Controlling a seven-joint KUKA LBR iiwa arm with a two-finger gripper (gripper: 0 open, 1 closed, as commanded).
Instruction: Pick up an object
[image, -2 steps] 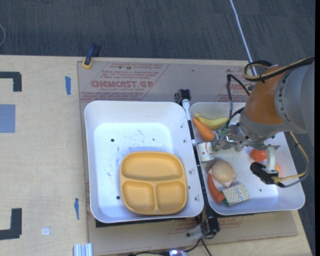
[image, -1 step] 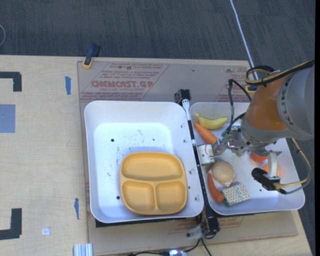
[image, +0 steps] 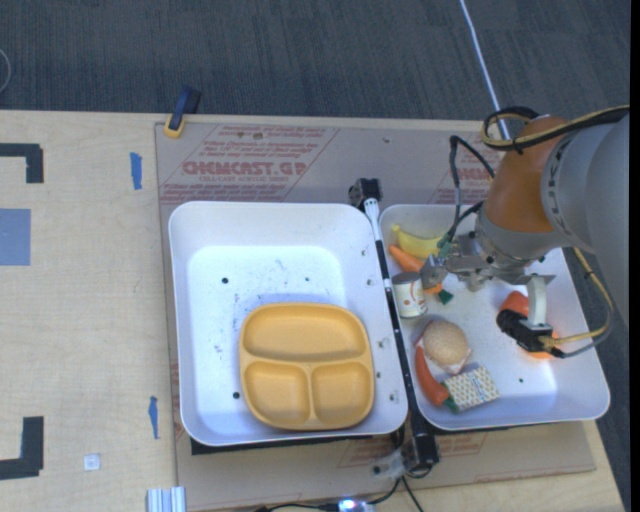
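Observation:
The right bin (image: 575, 400) holds several small things. A yellow banana (image: 416, 240) and an orange carrot (image: 404, 258) lie at its far left corner. A small white can (image: 408, 297) stands against the left wall, with a tan bun (image: 445, 342) below it. A red-orange carrot (image: 428, 378) and a checked block (image: 472, 387) lie near the front. A red piece (image: 514, 301) lies right of the middle. My gripper (image: 438, 272) hangs low over the bin's upper left, just right of the carrot and above the can.
The left bin (image: 200, 260) holds a yellow divided plate (image: 307, 362) in its near half. The grey arm with its orange band (image: 515, 195) reaches over the right bin's far right side. The bins' shared wall (image: 390, 320) runs beside the can.

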